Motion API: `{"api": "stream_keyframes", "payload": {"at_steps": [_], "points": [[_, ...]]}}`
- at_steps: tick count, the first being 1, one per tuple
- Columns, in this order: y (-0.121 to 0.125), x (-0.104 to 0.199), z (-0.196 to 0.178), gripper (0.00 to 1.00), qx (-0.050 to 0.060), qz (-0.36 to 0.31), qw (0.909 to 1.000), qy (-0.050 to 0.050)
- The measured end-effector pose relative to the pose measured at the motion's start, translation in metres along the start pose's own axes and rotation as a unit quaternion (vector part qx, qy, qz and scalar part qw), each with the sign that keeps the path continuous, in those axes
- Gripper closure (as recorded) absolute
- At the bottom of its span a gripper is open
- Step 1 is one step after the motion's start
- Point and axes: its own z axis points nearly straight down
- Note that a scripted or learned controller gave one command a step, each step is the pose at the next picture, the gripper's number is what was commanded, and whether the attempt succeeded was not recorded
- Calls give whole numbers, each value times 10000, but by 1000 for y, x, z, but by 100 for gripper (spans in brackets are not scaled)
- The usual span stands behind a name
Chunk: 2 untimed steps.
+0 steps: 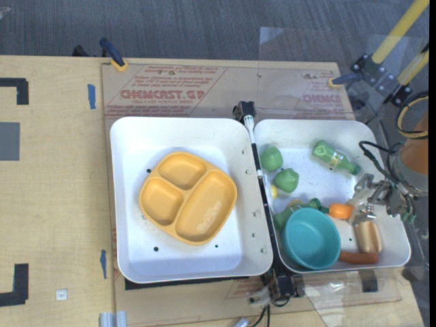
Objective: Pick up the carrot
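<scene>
The gripper (pixel 364 199) hangs low in the right bin (pixel 300 131), its fingers parted and holding nothing, just right of the carrot (pixel 340 212). The carrot lies between the gripper and the teal bowl (pixel 311 237), touching the bowl's rim or very nearly. A clean pick likely calls for a short shift left, fingers straddling the carrot without catching the bowl. Room is tight: a brown bottle (pixel 368 236) sits just nearer, the bin's right wall close behind. Above stays open.

Two white bins (pixel 129 182) — one yellow divided plate (pixel 188 197), one teal bowl (pixel 311 237), two green peppers (pixel 272 159), one green bottle (pixel 334 157).
</scene>
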Motion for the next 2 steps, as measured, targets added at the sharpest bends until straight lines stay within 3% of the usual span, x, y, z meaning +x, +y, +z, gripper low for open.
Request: {"api": "stream_keyframes", "payload": {"at_steps": [1, 2], "points": [[0, 1, 1, 0, 0, -1, 10000, 10], [7, -27, 12, 0, 11, 452, 9989, 91]]}}
